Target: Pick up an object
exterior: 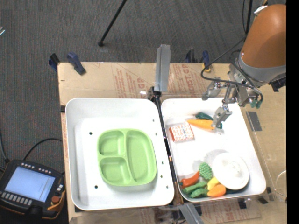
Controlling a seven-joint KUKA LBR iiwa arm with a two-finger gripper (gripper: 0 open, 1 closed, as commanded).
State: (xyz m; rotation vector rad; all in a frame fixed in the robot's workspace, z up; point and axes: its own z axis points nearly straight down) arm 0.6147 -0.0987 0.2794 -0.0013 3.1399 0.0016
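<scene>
From the camera up above, I see two white bins side by side on a brown bench (112, 78). The left bin (79, 120) has a green tray (126, 157) with three parts in it. The right bin (252, 148) has the toys. The arm comes in from the right, grey with a big orange part. Its gripper (218, 120) hangs over the far end of the right bin, just beside an orange carrot (201, 123). A dark green thing (203, 115) lies touching the carrot on its far side. I cannot tell how far open the fingers are, and I see nothing held between them.

I think the arm is at the reaching step, and the carrot looks like the thing it wants. Next it must go down so the carrot sits between its fingers, then squeeze and lift.

A small red and white box (181, 133) lies left of the carrot. At the near end sit a white plate (231, 171) and a heap of toy vegetables (203, 183).

The floor is dark grey carpet. A hand-held screen (30, 185) rests on the floor at the near left, and a thin black pole (114, 17) slants across the far floor
</scene>
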